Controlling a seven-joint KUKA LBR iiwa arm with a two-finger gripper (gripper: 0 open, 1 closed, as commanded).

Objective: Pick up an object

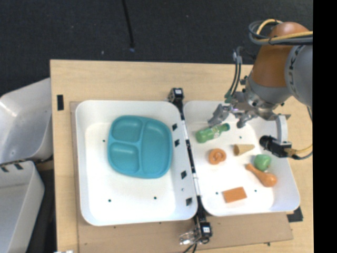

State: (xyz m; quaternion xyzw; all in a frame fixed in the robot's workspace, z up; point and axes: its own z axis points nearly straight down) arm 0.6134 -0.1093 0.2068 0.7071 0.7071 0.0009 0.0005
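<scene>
Camera view: tool point(230, 118) fingers spread, hovering over the right white plastic bin point(284, 196), just above the green elongated plastic toy point(211, 133), gripping nothing.

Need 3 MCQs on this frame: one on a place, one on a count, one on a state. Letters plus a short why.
1. Where is the teal divided plate?
A. left bin
B. right bin
C. on the bench outside the bins

2. How many loose objects lie in the right bin?
A. two
B. four
C. six

3. How does the gripper stand?
A. parked over the left bin
B. low over the right bin, by the green bottle-shaped toy
C. raised high with the plate held

Answers:
1 A, it fills the left bin's middle.
2 C, six items lie there.
3 B, it sits just above that toy.
</scene>
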